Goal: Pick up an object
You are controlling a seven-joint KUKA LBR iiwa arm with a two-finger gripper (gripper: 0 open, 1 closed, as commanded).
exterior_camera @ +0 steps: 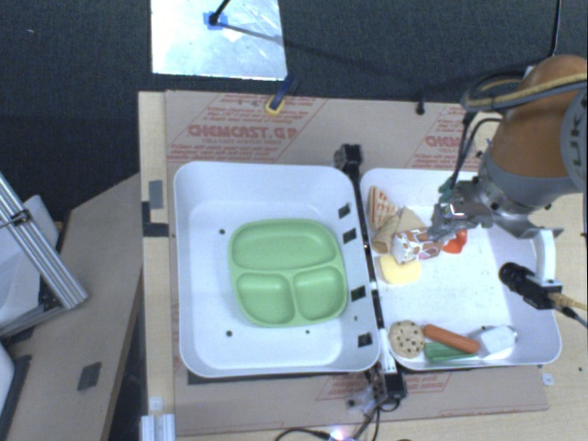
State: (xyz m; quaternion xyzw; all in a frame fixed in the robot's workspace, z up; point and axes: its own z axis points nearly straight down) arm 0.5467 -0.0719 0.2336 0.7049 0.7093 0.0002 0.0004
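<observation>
— What do the two bins hold?

— The left bin (197, 246) carries one green tray (287, 272) with three compartments, lying flat near its middle. The right bin (524, 292) has the food: a tan wedge like a sandwich (383, 211) at the far left corner, a pale yellow disc (401, 270) just below it, and along the near edge one cookie (405, 338), one orange carrot (450, 338) lying on something green, and a white lump (497, 340) at its end.

— And your hand?

— My hand (443, 231) hangs low over the right bin, above a small white and red object (409, 245) that touches the yellow disc. A red piece (457, 240) sits just beside my fingers. The view is too small here; I cannot tell whether my fingers are spread or closed.

— Both bins on the counter?

— Yes, side by side, touching.
</observation>
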